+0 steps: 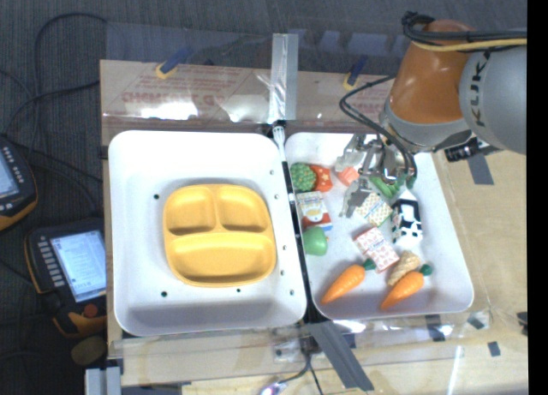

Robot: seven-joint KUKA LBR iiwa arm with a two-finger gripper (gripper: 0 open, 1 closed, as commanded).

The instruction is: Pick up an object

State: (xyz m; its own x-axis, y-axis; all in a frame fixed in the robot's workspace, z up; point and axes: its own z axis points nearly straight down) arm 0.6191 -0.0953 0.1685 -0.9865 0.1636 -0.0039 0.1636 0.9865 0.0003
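My gripper (364,181) hangs over the back of the right bin (449,239), its metal fingers pointing down among the toys. Right under and beside it lie a pink piece (347,174), a green leafy piece (392,185) and a patterned small box (374,207). Nothing is seen held between the fingers. Further toys in this bin: a broccoli (301,176), a strawberry (322,178), a small carton (312,208), a green pear (315,242), a pink box (376,248), a black-and-white cow (408,220), and two carrots (344,282) (402,289).
The left bin (137,179) holds a yellow divided plate (219,232). A ridge between the bins runs down the middle. The arm's orange band (428,76) looms over the right bin's back edge. Cables and devices lie off the bench at left.
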